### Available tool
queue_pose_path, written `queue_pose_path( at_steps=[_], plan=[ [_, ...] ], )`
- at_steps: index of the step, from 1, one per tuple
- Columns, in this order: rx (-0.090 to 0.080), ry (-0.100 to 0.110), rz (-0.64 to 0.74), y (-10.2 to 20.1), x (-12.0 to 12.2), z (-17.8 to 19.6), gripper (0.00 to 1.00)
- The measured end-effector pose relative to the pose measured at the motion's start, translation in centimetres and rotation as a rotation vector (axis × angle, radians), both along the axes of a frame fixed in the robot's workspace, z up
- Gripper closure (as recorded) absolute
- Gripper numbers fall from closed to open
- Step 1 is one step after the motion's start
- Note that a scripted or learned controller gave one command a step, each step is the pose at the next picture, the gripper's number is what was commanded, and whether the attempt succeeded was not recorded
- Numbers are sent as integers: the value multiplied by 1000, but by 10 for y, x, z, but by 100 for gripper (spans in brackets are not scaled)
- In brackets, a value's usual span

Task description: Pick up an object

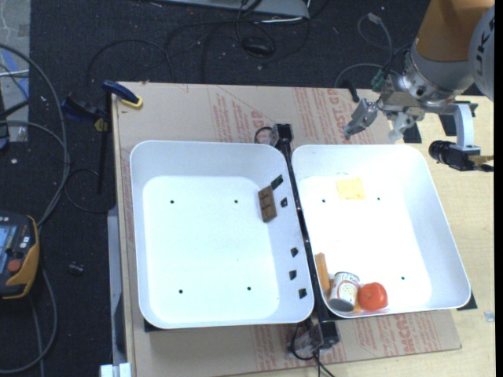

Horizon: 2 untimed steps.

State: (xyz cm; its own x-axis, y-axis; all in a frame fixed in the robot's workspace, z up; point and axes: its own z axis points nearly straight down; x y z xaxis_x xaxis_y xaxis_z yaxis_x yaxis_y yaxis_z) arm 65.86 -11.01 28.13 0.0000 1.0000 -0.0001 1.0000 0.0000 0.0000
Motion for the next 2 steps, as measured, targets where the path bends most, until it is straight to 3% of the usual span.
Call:
queue_pose_path(
  at_steps=[1,2],
  plan=[
    [0,-3,-67,35,-21,45,0],
    [0,1,0,26,-12,17,0]
  ],
)
